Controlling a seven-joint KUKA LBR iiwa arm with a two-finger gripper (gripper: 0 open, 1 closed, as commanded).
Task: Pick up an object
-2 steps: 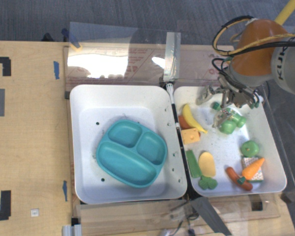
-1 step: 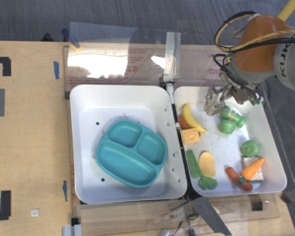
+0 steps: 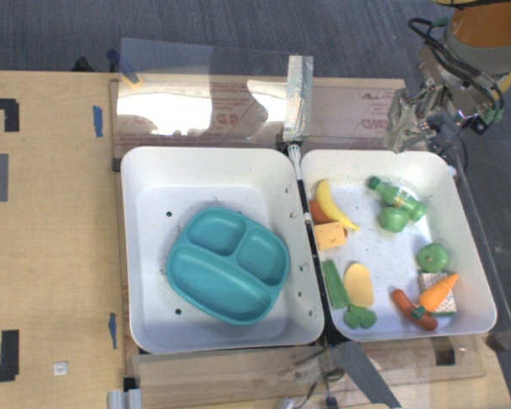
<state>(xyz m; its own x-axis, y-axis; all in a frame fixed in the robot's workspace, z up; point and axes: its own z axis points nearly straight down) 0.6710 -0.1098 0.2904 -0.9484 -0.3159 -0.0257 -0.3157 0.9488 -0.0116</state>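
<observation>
My gripper [image 3: 411, 135] hangs over the back edge of the right bin [image 3: 473, 254], open with nothing between its fingers. Below it in this bin lie toy foods: a green bottle [image 3: 395, 195] and a green round fruit [image 3: 393, 221] nearest the gripper, a yellow banana [image 3: 329, 204], an orange cheese block [image 3: 330, 236], a green apple [image 3: 433, 256], a carrot [image 3: 440, 291], a red sausage [image 3: 407, 306], a pale yellow lump [image 3: 358, 285], a green stick [image 3: 334, 283] and a broccoli piece [image 3: 360, 317].
The left bin [image 3: 145, 186] holds a teal divided plate [image 3: 228, 265]. A metal post [image 3: 297, 96] stands behind the divider between the bins. The arm's cables [image 3: 460, 66] hang at the top right. A wooden board lies to the left.
</observation>
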